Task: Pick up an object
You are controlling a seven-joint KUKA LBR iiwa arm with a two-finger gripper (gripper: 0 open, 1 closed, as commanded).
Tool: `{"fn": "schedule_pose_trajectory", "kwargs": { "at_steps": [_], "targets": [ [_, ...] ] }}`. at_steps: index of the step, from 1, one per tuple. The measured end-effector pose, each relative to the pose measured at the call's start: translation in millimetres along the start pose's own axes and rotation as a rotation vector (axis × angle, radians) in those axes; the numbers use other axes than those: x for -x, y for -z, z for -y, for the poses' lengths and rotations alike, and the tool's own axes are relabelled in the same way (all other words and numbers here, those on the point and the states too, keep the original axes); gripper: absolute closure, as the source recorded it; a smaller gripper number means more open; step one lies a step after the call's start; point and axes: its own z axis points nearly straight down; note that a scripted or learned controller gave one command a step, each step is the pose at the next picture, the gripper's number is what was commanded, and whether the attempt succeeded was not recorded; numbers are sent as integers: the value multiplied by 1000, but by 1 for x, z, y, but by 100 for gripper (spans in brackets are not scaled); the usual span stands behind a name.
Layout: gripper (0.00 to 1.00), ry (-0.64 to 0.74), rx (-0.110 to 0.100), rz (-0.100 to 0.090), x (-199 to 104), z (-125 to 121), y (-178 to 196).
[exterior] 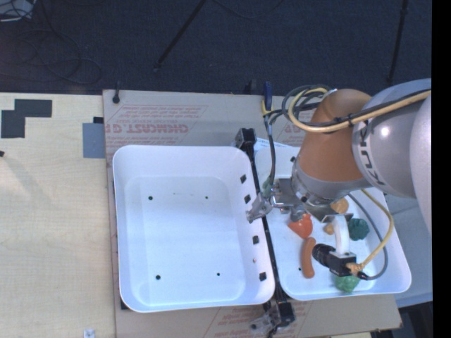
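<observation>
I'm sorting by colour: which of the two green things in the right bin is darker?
The upper green thing is darker, almost teal. The lower green thing, by the right bin's front rim, is a paler, brighter green.

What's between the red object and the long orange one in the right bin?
Nothing. The camera view shows the red object and the long orange one close together, with barely a sliver of right bin floor between.
</observation>
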Motion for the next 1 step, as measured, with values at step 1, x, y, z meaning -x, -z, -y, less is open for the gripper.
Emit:
{"fn": "schedule_pose_trajectory", "kwargs": {
  "at_steps": [1],
  "targets": [
    [0,-19,-6,5,100,61,-4]
  ]
}}
